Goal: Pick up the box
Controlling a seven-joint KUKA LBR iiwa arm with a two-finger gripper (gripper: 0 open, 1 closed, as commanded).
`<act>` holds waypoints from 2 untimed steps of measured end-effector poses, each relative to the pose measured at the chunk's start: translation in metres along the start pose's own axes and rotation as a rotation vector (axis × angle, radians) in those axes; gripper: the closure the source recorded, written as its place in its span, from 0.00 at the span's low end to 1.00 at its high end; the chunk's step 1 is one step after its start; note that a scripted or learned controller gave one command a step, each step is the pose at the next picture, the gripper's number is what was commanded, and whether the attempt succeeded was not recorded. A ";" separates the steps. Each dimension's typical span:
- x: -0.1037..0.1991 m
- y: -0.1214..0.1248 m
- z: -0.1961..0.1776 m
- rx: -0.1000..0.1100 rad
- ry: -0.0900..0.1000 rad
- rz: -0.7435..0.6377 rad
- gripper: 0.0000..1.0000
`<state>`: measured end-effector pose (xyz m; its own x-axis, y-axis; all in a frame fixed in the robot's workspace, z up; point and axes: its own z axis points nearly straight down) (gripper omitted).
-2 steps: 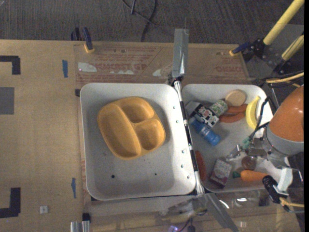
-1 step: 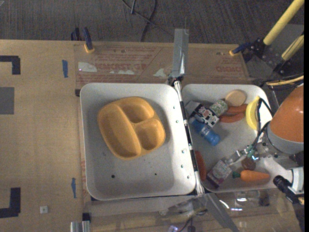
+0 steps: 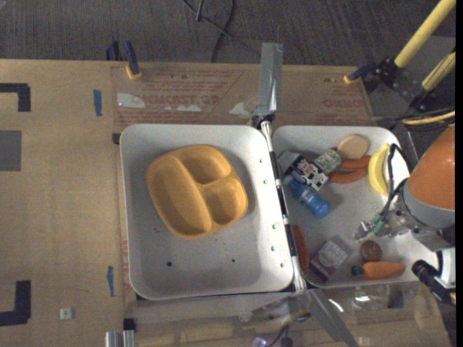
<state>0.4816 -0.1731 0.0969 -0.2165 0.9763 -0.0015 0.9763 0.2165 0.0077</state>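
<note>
The box [image 3: 330,256] is lying in the right bin [image 3: 347,137], close to that bin's near wall and toward its left half. It is a small carton with a purplish and pale face, sitting tilted so that its corners point roughly toward the bin's walls. Nothing is gripping it. Just to its left a slim orange carrot-like piece [image 3: 299,246] is lying along the divider between the bins. To its right a round brown item [image 3: 371,250] is resting beside an orange carrot [image 3: 384,270], with a small dark green bit at the carrot's left end.

The gripper [image 3: 377,226] is hanging over the right bin, right of the box and apart from it, just above the brown round item. Whether its fingers are open or closed cannot be told from here (the metal parts are blurring together against the white floor). The grey wrist and orange band [image 3: 438,166] of the arm are reaching in from the right edge.

Farther back in the same bin, a blue bottle [image 3: 307,199] is lying at a slant, a black-and-white patterned carton [image 3: 304,169] is sitting just behind it, and a green-labelled item is touching that carton. A tan round piece [image 3: 353,147], a reddish strip and a yellow banana [image 3: 377,170] are lying toward the back right.

The left bin [image 3: 145,266] is holding a yellow divided plate [image 3: 195,190], slightly back of centre.
</note>
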 end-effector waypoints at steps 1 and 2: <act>0.067 0.049 0.009 -0.003 -0.003 0.118 1.00; -0.019 0.065 0.009 -0.001 -0.003 0.429 1.00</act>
<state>0.5496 -0.1779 0.0882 0.2094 0.9778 -0.0013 0.9778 -0.2094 0.0089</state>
